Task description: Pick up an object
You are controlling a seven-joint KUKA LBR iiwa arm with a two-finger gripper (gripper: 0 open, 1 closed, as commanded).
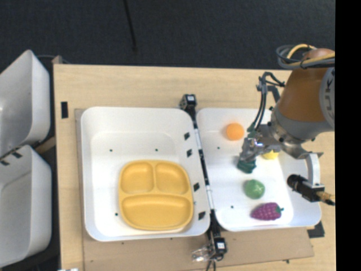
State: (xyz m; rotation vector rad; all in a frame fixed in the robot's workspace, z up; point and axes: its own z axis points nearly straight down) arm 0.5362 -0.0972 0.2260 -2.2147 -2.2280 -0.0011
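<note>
In the right bin lie an orange ball, a green round fruit, a purple bunch of grapes and a yellow object partly hidden behind the arm. A small dark teal object sits just below my gripper, which reaches down into the middle of this bin. The fingertips are right at the teal object, touching or nearly so.
The left bin holds a yellow divided plate. A divider with black clips runs between the bins. The arm's orange band and grey wrist hang over the right bin's far right side.
</note>
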